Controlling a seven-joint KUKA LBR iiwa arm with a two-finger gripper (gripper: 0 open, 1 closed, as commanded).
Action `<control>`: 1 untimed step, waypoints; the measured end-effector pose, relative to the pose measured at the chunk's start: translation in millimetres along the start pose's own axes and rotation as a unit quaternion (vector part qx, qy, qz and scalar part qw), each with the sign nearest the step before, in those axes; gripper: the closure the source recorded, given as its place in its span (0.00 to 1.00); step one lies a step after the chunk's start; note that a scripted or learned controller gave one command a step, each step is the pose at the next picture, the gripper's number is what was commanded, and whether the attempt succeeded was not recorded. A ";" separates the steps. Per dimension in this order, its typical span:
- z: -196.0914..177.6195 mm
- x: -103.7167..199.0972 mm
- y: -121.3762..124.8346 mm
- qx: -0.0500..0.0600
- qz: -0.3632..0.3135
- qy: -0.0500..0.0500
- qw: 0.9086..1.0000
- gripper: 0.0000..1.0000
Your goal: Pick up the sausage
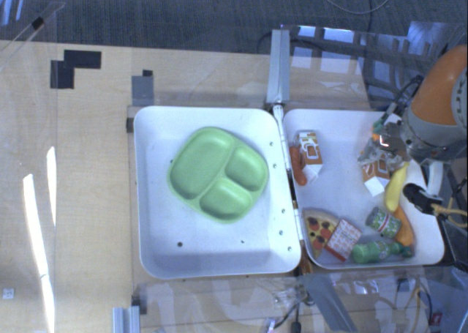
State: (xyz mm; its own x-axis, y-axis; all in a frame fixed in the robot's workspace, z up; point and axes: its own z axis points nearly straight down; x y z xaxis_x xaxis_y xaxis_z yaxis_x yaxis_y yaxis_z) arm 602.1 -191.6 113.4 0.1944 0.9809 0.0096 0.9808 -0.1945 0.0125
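The sausage (pixel 296 166) is a thin red-orange link lying lengthwise against the left wall of the right bin (pixel 333 130). A small white and orange carton (pixel 311 154) touches its right side. My gripper (pixel 383 147) hangs over the right side of the same bin, below the orange band (pixel 442 94), well to the right of the sausage. It hovers above a brown and white carton (pixel 376 171) and close to a banana (pixel 395 186). Nothing can be seen held in it.
The left bin (pixel 150 200) holds a green divided plate (pixel 219 173). Along the front of the right bin lie a pizza slice (pixel 316 226), a red and white box (pixel 343 240), a green bottle (pixel 374 252), a can (pixel 382 219) and a carrot (pixel 404 231).
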 end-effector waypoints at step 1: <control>-9.6 1.4 0.6 -0.001 -0.001 0.000 1.000 1.00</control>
State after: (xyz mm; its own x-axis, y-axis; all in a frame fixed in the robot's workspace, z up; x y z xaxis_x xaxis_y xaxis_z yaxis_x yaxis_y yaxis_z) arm 602.9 -190.4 123.0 0.1917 0.9814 0.0104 0.9813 -0.1918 0.0137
